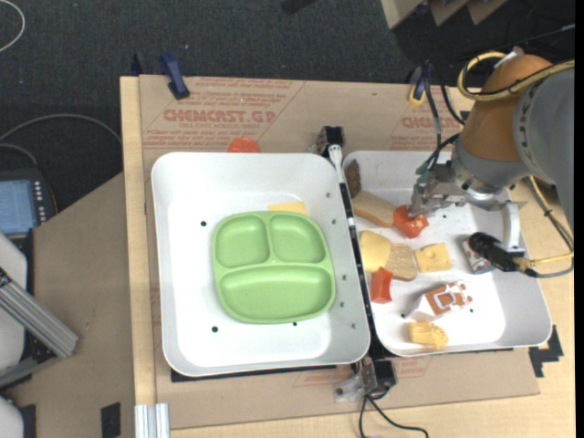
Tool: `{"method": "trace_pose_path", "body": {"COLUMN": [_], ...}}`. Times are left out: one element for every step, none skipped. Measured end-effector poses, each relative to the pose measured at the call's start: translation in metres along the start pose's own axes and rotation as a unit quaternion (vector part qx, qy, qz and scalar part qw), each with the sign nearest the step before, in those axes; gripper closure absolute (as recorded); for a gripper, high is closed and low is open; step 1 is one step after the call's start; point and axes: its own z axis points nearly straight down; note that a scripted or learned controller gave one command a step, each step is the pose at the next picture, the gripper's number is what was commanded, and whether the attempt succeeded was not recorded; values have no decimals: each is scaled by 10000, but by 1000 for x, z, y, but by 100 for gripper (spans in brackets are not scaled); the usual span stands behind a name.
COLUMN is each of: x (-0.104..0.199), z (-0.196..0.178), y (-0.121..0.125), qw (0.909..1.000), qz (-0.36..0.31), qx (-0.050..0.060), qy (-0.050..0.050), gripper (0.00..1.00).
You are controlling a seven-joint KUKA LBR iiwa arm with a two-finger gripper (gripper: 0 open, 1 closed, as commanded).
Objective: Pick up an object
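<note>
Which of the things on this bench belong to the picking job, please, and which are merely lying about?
Job:
two-finger gripper, low in the right white bin
red tomato-like toy beneath it
nearby tan bread-slice toy, yellow cheese-like square

Lying about:
green three-compartment plastic tray in the left white bin
blue clamp

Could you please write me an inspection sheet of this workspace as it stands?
Surface: brown board bench bearing a left white bin and a right white bin.
Job's things: small toy foods in the right bin, among them a red round piece, a yellow wedge, a tan slice and a red-and-white piece.
Clutter: green three-compartment tray in the left bin, a yellow piece at its far edge.
Grippers: gripper low over the red round piece; hold unclear.
Cables: wires at the right bin; cable at the front edge.
Surroundings: dark carpet, blue clamps.
</note>
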Motion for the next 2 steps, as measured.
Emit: {"method": "trace_pose_path", "body": {"x": [0,16], "z": [1,11], "y": [0,-11], "qw": [10000,10000], "qz": [1,6], "qx": [4,7], "qy": [2,4], "gripper": [0,0]}}
